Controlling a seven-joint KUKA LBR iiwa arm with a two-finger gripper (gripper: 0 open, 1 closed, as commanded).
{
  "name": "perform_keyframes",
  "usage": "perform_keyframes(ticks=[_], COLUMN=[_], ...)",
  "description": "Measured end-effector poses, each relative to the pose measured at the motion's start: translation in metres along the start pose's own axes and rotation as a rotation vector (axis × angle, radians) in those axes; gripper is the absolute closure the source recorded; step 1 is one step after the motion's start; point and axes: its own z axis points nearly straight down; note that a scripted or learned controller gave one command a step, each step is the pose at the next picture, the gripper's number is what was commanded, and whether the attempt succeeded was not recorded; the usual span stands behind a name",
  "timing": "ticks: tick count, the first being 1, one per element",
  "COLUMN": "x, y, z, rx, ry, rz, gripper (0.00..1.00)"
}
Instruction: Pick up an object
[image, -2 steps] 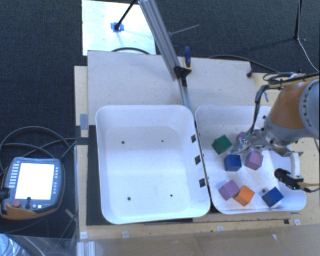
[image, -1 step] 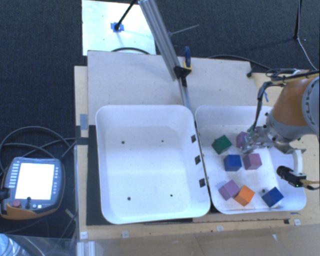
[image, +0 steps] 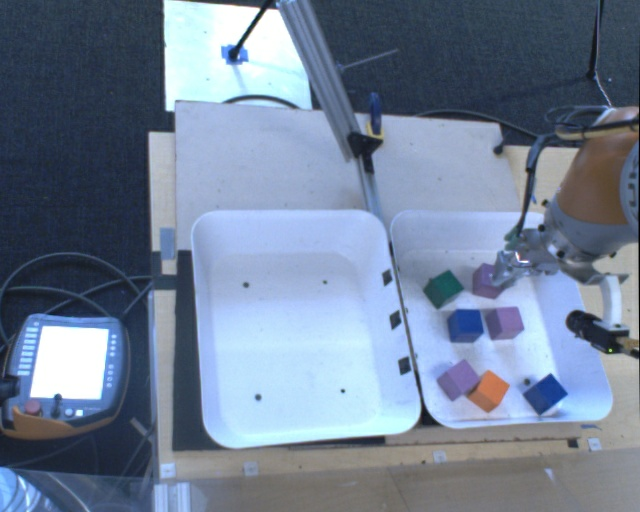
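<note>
Camera view: two smooth white plastic bins, left bin (image: 300, 330) and right bin (image: 575, 400), which has small matte cubes. Metal gripper (image: 505, 268) sits right at the far purple cube (image: 487, 283), can't tell if it's clamped. Green cube (image: 442, 289) just left.

one fixed camera looks down at a slant on both bins (image: 300, 225), from well above.
</note>
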Motion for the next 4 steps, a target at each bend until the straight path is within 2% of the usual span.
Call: perform_keyframes(ticks=[2,4], x=[-0.002,0.09], y=[0.002,-0.003], z=[-0.075,-0.069], rx=[0.002,0.006], ry=[0.0,0.003], rz=[0.001,-0.004], gripper=[1.0,1.0])
